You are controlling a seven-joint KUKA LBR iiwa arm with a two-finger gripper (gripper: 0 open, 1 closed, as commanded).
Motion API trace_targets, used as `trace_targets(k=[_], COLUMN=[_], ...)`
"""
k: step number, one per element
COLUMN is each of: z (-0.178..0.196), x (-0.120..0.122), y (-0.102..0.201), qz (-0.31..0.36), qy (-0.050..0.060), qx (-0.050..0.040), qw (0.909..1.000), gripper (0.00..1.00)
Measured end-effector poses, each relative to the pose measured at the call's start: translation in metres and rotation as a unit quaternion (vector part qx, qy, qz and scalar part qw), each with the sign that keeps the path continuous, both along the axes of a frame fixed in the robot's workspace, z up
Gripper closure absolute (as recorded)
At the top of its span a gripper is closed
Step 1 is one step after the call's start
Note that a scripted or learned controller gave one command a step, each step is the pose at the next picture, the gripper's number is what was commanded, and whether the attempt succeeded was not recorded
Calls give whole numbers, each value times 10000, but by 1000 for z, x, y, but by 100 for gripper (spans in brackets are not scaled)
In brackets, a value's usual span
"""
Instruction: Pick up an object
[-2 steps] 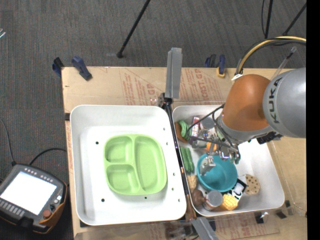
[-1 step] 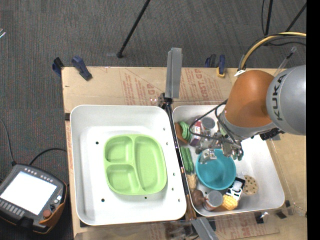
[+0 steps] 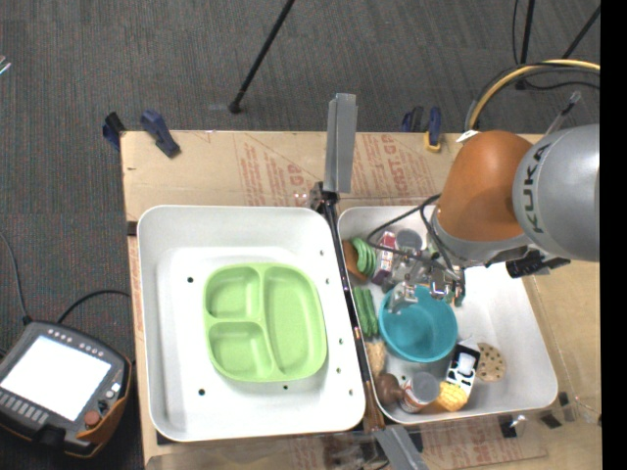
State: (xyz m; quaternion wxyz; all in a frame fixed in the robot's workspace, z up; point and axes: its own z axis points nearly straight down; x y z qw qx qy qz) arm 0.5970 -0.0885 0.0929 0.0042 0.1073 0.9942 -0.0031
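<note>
The grey arm with its orange band point(image 3: 487, 196) reaches in from the right over the right bin point(image 3: 524, 333). Its gripper point(image 3: 427, 280) hangs low at the far rim of a teal bowl point(image 3: 419, 332) that sits in the middle of that bin. Green toy vegetables point(image 3: 366, 310) lie along the bin's left wall, with a green ridged piece point(image 3: 364, 256) further back. In the near corner lie a speckled cookie point(image 3: 490, 362), a black-and-white item point(image 3: 461, 367), a yellow corn piece point(image 3: 451, 396) and a brown item point(image 3: 391, 390).
The left bin point(image 3: 176, 243) holds a light green divided plate point(image 3: 265, 322). A grey post point(image 3: 341, 155) rises between the bins at the back. Clamps point(image 3: 158, 131) grip the cardboard bench's far edge. A teach pendant point(image 3: 59, 385) lies on the floor at the lower left.
</note>
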Motion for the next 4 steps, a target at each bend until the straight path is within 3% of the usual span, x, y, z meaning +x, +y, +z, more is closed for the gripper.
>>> trace_targets(k=[1, 2, 3, 4], z=[-1, -1, 8, -5], x=[32, 40, -64, -75], y=[2, -26, -67, -64], qz=[-1236, -1087, -1193, -1174], qy=[7, 5, -185, 20], qx=[11, 41, 22, 43], qw=[9923, 9941, 9927, 9931], gripper=[100, 100, 100, 0])
